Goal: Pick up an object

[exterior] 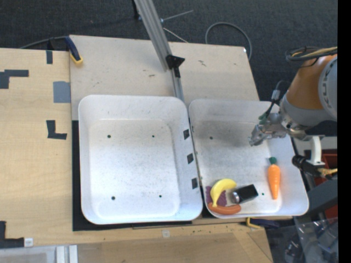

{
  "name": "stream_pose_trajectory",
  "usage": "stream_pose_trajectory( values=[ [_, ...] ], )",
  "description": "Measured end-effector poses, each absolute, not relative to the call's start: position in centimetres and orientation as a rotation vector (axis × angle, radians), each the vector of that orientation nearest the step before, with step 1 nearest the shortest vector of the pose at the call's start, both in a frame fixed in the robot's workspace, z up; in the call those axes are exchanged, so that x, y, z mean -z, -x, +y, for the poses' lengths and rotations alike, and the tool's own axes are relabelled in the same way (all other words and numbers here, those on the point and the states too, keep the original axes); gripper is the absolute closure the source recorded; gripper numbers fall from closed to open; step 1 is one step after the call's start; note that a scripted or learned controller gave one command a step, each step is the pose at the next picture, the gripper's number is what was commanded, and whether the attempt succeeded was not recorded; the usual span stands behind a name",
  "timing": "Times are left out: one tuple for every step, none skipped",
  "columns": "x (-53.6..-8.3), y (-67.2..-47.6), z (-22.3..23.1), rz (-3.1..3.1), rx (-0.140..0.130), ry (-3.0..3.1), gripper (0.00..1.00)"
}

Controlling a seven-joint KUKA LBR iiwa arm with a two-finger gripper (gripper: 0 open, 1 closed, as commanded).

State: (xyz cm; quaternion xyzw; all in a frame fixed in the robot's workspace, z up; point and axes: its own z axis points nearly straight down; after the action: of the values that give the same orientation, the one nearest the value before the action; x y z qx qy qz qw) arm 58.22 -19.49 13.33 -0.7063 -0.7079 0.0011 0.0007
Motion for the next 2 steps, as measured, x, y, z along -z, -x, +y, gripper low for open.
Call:
stream_pose_trajectory(
  values=[
    [-19.4, -59.0, -19.6, -2.226, 0.003, 2.223, 1.0],
    [-25.8, -59.2, -19.8, -2.228, 0.004, 2.224, 1.0]
  ],
)
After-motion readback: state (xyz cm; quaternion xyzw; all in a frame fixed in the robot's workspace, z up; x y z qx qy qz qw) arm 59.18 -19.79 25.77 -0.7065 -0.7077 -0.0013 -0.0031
